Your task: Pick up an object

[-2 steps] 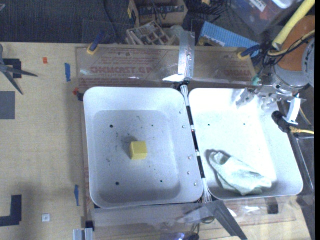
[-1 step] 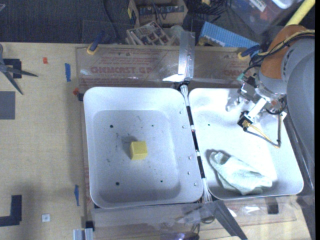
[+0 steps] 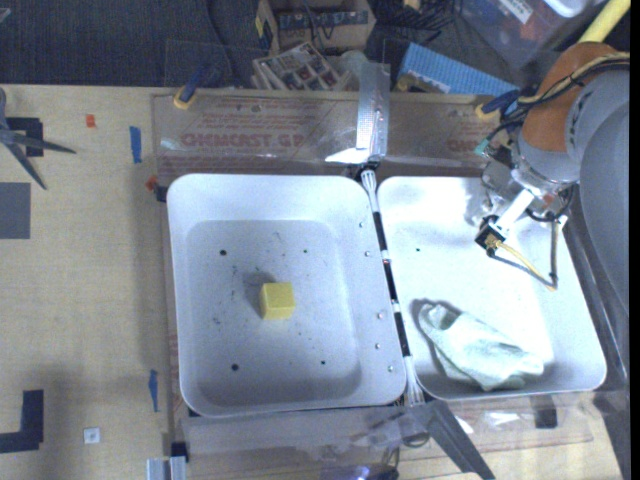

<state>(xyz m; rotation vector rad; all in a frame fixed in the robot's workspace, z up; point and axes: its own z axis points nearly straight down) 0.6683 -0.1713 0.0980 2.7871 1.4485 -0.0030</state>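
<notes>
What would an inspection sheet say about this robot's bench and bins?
Surface: wooden bench with two white bins; dark specks in the left bin.
Job's things: yellow block in the left bin; crumpled pale cloth in the right bin.
Clutter: nothing seen.
Grippers: gripper over the right bin's far end, apart from both things.
Cables: dark cables beyond the bench.
Surroundings: cardboard box behind the bins; blue tape on the bench.

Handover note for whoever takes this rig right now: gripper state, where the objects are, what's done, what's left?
Gripper: over the far side of the right bin, not seen holding anything.
Yellow block: lying near the middle of the left bin.
Crumpled pale cloth: at the right bin's near side.
Done: nothing picked up.
Left: the whole pick; the cloth looks the closer target.
</notes>
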